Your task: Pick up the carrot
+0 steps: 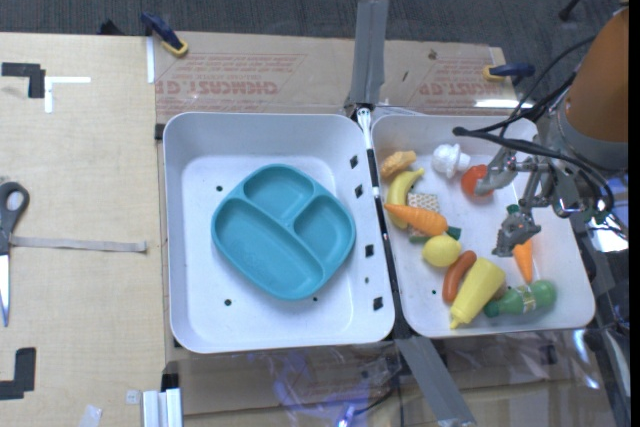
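A long orange carrot (416, 218) with a green stub lies in the right bin (574, 260), near its left side, between a banana and a lemon. A second, smaller orange carrot-like cone (524, 261) lies near the bin's right wall. My gripper (516, 233) hangs over the right part of this bin, its tip directly above and touching or almost touching that small cone. It is well to the right of the long carrot. Cables and the wrist hide how the gripper meets the cone.
Around the carrots lie a banana (404, 185), a white piece (449, 158), a red tomato (476, 180), a lemon (441, 250), a red sausage (458, 275), yellow corn (476, 290) and a green piece (530, 298). The left bin (190, 245) holds a blue divided plate (285, 230).
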Controlling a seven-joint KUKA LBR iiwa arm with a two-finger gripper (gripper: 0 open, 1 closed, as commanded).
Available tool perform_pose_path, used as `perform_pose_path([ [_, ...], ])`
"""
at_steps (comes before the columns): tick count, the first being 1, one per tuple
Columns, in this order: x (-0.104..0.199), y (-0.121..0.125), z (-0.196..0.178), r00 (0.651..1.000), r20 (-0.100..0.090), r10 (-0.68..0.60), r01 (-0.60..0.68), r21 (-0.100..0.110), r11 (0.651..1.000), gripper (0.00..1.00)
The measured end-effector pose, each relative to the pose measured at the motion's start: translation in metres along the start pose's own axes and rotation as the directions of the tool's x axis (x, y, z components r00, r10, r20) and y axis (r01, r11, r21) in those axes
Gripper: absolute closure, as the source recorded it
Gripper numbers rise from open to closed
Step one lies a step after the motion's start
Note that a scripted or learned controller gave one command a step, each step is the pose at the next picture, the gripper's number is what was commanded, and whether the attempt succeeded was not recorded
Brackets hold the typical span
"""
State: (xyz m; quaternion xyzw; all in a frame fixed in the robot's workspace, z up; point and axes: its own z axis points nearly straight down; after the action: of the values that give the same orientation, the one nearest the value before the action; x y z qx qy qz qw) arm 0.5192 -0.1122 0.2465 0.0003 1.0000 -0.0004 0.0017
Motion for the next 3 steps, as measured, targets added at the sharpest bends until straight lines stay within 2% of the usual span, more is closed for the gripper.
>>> perform_pose_path([
  [1, -0.023, -0.092, 0.076, 1.000, 0.001, 0.025, -0.025, 0.000, 1.000, 0.00],
  [2, -0.037, -0.109, 0.154, 1.000, 0.000, -0.031, 0.031, 0.000, 1.000, 0.00],
  [3, -0.040, -0.108, 0.143, 0.999, 0.005, -0.036, 0.036, 0.003, 0.999, 1.00],
])
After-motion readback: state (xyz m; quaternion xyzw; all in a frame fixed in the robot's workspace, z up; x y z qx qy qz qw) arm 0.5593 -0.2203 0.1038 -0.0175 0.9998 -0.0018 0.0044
